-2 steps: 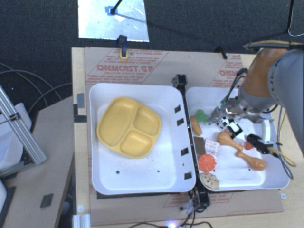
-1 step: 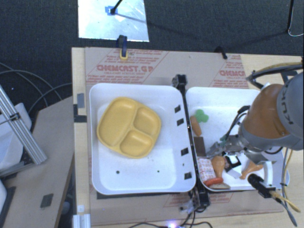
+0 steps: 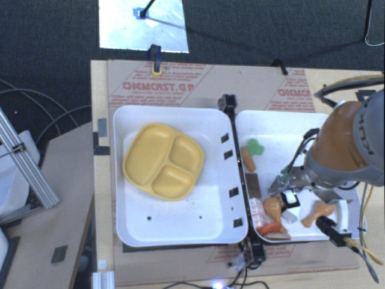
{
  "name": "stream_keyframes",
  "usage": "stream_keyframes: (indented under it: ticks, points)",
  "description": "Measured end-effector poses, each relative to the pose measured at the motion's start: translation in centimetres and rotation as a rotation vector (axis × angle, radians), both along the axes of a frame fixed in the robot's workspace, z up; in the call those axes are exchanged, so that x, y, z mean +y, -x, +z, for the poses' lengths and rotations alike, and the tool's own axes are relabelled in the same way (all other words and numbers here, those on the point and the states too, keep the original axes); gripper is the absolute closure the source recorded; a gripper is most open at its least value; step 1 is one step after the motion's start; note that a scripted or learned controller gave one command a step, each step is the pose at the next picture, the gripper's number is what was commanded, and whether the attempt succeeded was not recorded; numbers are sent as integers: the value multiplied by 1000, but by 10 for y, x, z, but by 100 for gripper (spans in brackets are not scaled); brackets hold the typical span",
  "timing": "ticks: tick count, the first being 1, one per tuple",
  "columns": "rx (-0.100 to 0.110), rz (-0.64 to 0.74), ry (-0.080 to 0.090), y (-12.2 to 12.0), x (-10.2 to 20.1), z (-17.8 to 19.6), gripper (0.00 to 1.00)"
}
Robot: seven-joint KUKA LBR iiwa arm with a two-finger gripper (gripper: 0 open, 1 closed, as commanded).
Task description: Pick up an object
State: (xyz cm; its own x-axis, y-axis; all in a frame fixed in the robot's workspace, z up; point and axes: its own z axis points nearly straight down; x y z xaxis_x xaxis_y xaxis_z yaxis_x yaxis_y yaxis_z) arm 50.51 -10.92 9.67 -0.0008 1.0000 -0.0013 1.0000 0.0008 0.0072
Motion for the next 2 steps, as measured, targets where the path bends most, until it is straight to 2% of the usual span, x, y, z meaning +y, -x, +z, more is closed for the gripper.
stream_keyframes:
  ticks: [1,2]
  points:
    - [-2,9,-3,17,58,93,100]
    - [5,7,-3,18,92,88,100]
